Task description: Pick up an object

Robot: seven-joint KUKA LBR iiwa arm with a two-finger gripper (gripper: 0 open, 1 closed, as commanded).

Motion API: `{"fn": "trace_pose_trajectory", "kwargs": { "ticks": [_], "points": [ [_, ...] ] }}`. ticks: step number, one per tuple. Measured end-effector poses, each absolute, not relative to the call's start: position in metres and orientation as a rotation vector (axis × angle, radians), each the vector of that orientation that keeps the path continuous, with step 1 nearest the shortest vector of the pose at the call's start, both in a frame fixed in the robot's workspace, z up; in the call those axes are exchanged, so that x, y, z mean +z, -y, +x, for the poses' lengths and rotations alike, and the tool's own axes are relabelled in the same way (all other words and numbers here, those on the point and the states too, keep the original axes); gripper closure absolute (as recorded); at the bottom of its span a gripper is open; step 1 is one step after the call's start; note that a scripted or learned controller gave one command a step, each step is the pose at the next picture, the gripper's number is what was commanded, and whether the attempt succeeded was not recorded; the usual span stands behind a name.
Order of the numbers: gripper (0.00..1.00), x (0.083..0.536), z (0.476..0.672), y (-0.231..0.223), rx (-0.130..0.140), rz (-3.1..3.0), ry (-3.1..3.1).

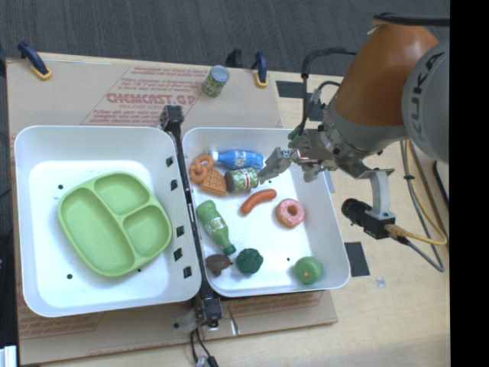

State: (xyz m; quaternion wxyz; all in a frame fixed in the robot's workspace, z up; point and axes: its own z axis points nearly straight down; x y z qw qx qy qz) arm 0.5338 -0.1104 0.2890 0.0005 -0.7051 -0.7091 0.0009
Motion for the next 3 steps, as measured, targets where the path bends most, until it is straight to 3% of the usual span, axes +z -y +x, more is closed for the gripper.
{"fn": "trace_pose_trajectory", "kwargs": {
  "ticks": [1,2,3],
  "points": [
    [0.0,0.289,0.534,0.11,0.003,-2.214,2.227],
    [0.0,0.255,0.476,0.134,0.005,-2.213,2.228],
    [0.0,0.092,0.477,0.206,0.001,-2.213,2.228]
  ]
}}
